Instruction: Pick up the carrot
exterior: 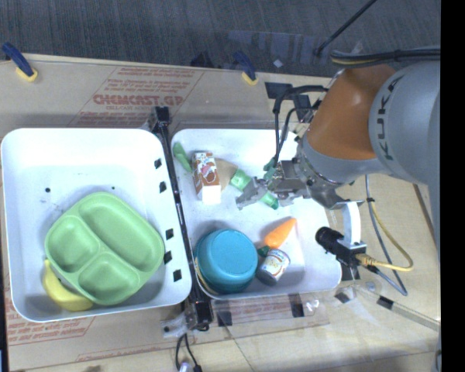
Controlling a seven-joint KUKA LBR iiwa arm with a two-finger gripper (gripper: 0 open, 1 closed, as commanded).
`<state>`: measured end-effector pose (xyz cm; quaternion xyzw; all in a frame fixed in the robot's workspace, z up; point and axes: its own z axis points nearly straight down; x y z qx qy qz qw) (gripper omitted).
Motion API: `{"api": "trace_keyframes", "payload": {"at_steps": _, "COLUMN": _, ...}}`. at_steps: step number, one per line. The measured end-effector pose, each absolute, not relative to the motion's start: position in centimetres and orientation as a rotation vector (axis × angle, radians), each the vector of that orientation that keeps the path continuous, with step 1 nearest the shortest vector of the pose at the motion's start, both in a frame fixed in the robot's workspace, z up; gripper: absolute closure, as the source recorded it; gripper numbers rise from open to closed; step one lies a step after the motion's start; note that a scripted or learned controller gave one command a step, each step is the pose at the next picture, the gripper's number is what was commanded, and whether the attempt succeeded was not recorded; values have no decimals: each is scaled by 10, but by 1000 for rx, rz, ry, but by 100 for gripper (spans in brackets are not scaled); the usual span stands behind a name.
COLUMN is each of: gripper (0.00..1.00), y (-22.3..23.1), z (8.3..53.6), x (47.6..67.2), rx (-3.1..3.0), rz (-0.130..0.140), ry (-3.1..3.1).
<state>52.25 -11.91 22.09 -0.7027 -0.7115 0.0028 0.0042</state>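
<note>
You see the grey arm (387, 122), orange-banded, reach in from the right over the right bin (318, 273), its jaws (257, 194) low by a small green piece (270, 201); whether they are released or clenched, you cannot tell. The carrot (279, 232), a smooth orange taper, lies free just below them, between a round blue bowl (226, 259) and a small tin (273, 266). A green divided plate (102, 246) sits in the left bin (15, 208).

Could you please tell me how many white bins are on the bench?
2: the left bin holds a green divided plate; the right bin holds the carrot and blue bowl.
</note>
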Motion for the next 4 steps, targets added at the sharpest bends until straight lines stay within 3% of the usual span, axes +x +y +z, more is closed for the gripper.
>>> {"api": "trace_keyframes", "payload": {"at_steps": 1, "gripper": 0, "y": -178, "z": 184, "x": 475, "rx": -2085, "rz": 9, "ry": -2341}}
{"api": "trace_keyframes", "payload": {"at_steps": 2, "gripper": 0, "y": -199, "z": 91, "x": 501, "rx": -2238, "rz": 7, "ry": -2199}}
{"api": "trace_keyframes", "payload": {"at_steps": 3, "gripper": 100, "y": -199, "z": 100, "x": 501, "rx": -2220, "rz": 15, "ry": -2210}}
{"api": "trace_keyframes", "payload": {"at_steps": 4, "gripper": 100, "y": -133, "z": 171, "x": 520, "rx": -2171, "rz": 0, "ry": -2266}}
